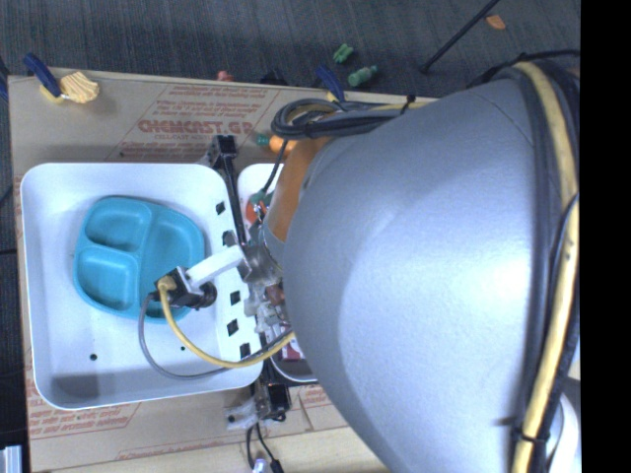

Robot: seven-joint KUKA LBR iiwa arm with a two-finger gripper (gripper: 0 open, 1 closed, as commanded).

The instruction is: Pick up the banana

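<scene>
Two shallow white bins sit side by side on the brown bench (148, 116), which has red lettering across its top. My grey arm (424, 284) reaches in from the right of the view and covers nearly all of the right bin (258, 178), leaving just a pale sliver of its rim beside my orange band (286, 200). I cannot tell where the banana lies or how it looks, because my own bulk is in the way. My gripper (261, 299) hangs low over the seam between the two bins. I cannot tell whether it is released, clenched or grasping anything, since the wrist hides its working end. The left bin (30, 264) lies open to view. A blue plate (133, 254) with three compartments rests on its floor towards the far left, tilted a little against the bin's lines, and nothing lies in the compartments. A few small dark specks mark the bare white floor nearer the camera. At the bench's far left corner a pale yellow lump (81, 89) sits just beside a blue clip (39, 70). Beyond the bench, two small green pieces (355, 72) lie on the dark floor.
</scene>
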